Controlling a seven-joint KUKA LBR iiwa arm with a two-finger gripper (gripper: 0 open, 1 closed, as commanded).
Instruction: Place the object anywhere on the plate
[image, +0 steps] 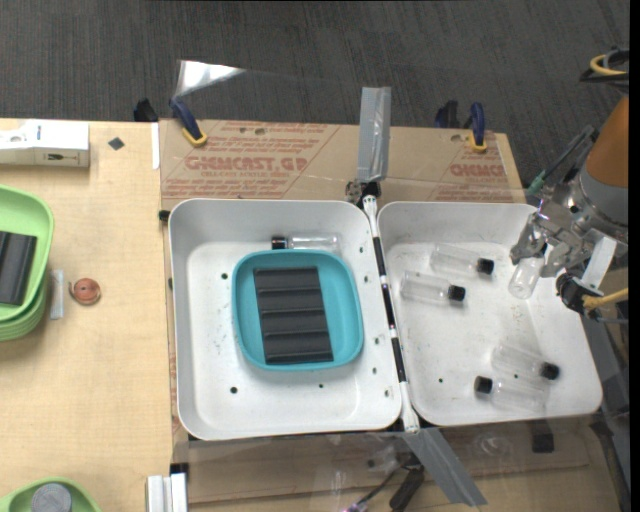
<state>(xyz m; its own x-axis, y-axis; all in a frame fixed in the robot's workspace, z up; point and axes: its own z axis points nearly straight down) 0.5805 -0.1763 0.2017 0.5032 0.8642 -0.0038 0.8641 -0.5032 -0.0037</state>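
Carrying step, judging by the clear vial (523, 280) pinched in the pincer (527, 268) at three o'clock; next, swinging toward nine o'clock over the teal plate (246, 300).

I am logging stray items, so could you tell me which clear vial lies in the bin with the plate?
The vial behind the teal plate, against the left bin's far wall. The others lie in the right bin.

The plate (298, 310) lies in the left bin (200, 330); several vials (432, 291) lie scattered in the right bin (560, 400).
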